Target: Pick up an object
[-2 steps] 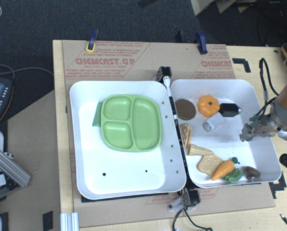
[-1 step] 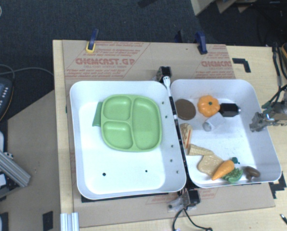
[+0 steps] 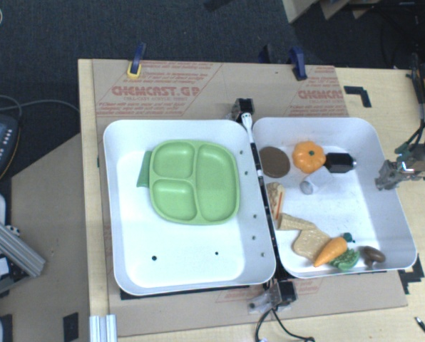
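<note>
The right bin (image 3: 362,137) holds several toy foods. An orange pumpkin (image 3: 309,157) lies next to a black block (image 3: 339,162) and a brown round disc (image 3: 274,162), with a small grey piece (image 3: 306,187) just below them. Nearer the front lie a tan bread slice (image 3: 296,223), a toast piece (image 3: 309,242), an orange carrot (image 3: 330,250) with a green top (image 3: 346,259), and a brown lump (image 3: 373,255). My gripper (image 3: 393,175) hangs over the right bin's right rim, apart from all the objects, with nothing visibly in it.
The left bin (image 3: 127,212) holds a green divided plate (image 3: 195,182). A striped strip (image 3: 274,194) lies against the wall between the bins. Both bins rest on a cardboard sheet (image 3: 198,87) held by clamps at the back.
</note>
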